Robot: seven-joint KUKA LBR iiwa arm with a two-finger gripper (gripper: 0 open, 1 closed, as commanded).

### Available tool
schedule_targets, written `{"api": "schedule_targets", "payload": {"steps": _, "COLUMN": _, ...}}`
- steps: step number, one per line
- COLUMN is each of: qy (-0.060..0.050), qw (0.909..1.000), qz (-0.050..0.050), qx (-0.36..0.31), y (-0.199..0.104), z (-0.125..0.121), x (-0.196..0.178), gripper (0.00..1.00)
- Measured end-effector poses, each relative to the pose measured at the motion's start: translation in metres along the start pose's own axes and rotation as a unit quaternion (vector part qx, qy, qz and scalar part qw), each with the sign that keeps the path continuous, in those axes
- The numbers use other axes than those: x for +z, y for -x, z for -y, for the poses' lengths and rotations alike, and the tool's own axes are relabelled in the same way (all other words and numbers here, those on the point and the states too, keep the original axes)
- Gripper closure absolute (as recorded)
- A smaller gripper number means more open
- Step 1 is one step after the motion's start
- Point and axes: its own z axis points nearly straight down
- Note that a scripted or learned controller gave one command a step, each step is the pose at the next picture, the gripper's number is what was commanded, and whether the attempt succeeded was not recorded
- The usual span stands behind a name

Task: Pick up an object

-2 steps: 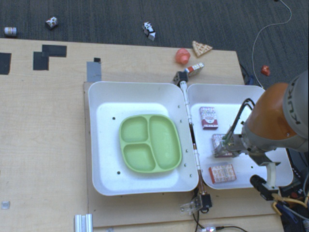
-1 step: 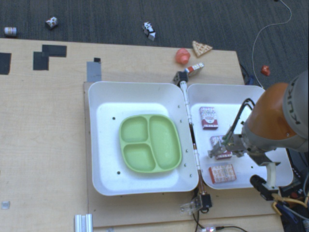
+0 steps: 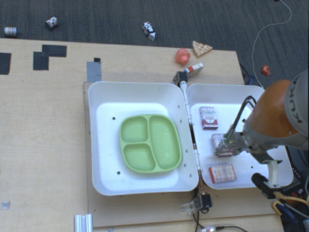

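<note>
The right bin (image 3: 241,93) holds three small packets. A red and white box (image 3: 208,117) lies near its back left, a grey-patterned packet (image 3: 218,140) sits in the middle, and a red-printed packet (image 3: 222,173) lies near the front left. My gripper (image 3: 226,150) reaches in from the right and hangs low, right at the grey packet's front edge. The orange wrist band (image 3: 273,115) and grey arm cover the right half of that bin.
The left bin (image 3: 101,129) holds a green three-compartment plate (image 3: 149,143). Behind the bins on the bench lie a red ball (image 3: 182,56), a pizza-slice toy (image 3: 202,48) and a small red and white tube (image 3: 194,68). Cables and a clamp (image 3: 199,204) sit at the front edge.
</note>
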Motion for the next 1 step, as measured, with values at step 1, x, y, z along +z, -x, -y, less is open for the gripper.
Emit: {"api": "schedule_targets", "payload": {"steps": 1, "qy": -0.008, "qw": 1.0, "qz": -0.002, "qx": 0.0, "y": -0.0778, "z": 0.0031, "x": -0.0761, "gripper": 1.0}}
